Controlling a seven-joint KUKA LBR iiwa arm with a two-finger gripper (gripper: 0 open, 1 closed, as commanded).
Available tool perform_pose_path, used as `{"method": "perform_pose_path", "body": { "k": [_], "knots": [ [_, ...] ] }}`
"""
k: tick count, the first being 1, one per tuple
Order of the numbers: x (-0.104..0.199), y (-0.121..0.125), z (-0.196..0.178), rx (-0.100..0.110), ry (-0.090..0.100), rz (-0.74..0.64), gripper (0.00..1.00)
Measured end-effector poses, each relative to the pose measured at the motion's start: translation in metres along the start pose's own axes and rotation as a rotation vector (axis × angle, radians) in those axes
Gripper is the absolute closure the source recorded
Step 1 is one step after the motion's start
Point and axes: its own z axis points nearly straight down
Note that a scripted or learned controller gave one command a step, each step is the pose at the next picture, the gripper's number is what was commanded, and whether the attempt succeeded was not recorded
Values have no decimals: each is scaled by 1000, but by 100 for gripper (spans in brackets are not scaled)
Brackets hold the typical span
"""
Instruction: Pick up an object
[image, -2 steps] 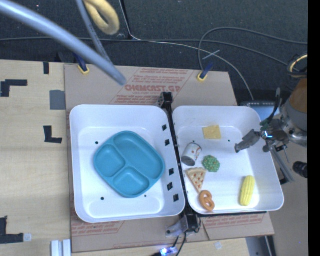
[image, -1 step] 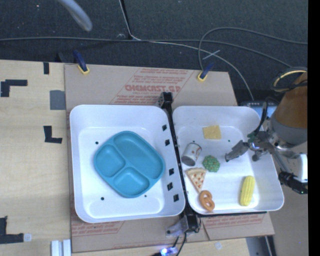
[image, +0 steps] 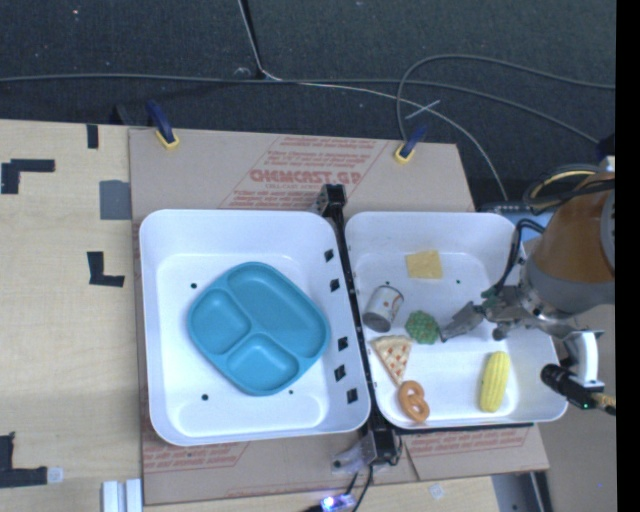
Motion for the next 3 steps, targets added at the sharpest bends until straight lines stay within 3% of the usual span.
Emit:
{"method": "perform_pose_path", "body": {
  "k": [1, 3],
  "knots": [
    [0, 1, -13, -4, -1, -2, 100],
    [4, 13, -114, -11, -3, -2, 100]
  ]
}}
